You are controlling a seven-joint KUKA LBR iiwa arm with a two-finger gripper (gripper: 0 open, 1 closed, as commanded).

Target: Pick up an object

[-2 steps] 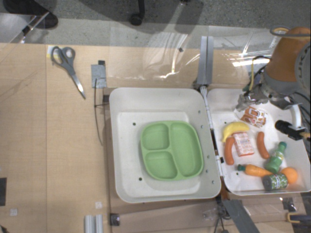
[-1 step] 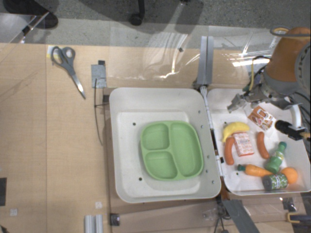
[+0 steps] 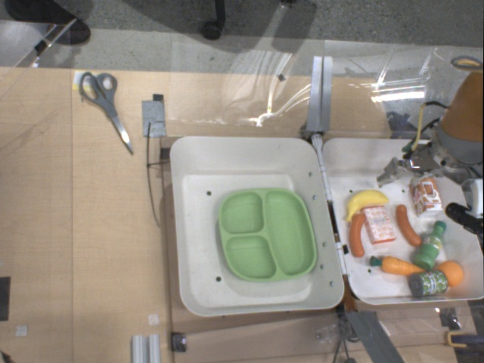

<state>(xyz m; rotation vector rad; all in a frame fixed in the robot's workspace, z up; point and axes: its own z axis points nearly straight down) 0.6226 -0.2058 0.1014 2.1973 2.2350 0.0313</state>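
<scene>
The gripper [image 3: 404, 165] is seen at the upper right of the frame, over the right bin [image 3: 344, 225]; its state cannot be told. Lower right in that bin, a banana [image 3: 366, 201], sausages, a carrot [image 3: 398, 265], cartons and a green bottle [image 3: 430, 251] are clustered. A green divided plate [image 3: 267, 234] is set in the left bin [image 3: 189, 203].

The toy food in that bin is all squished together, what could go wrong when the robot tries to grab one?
It might grab two at once or knock one aside: the sausage lies close beside the little box, and the green bottle touches the carrot.

The small carton under the gripper sits near the bin wall, so it could slip away.
</scene>
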